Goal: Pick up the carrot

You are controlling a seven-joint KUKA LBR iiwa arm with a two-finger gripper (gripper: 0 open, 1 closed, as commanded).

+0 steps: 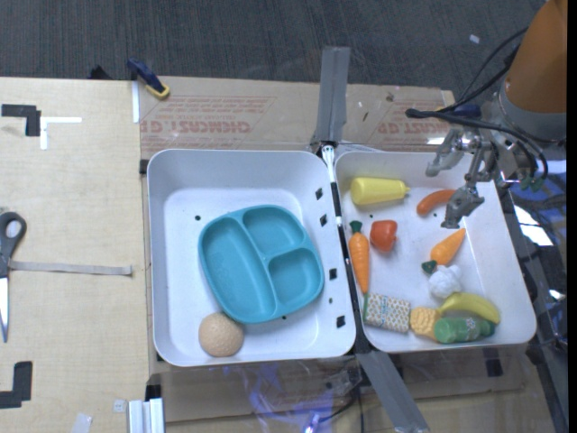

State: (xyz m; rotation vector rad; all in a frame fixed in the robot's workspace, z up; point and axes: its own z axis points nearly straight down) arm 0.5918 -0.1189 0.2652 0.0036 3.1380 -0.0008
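Note:
The carrot (359, 260), orange with a green top, lies lengthwise by the left wall of the right bin (505, 242). A shorter orange carrot-like piece (448, 244) lies further right, mid-bin. My gripper (454, 186) hangs over the upper right part of that bin, above a red-orange sausage-shaped piece (435, 200) and just above the short orange piece. Its fingers look spread and hold nothing. It is well to the right of the long carrot.
The right bin also holds a yellow piece (379, 189), a red one (383, 234), a white cauliflower (443, 282), a banana (471, 307), a green item (460, 329) and a cracker (387, 312). The left bin (171, 242) holds a blue divided plate (261, 262) and a tan ball (221, 335).

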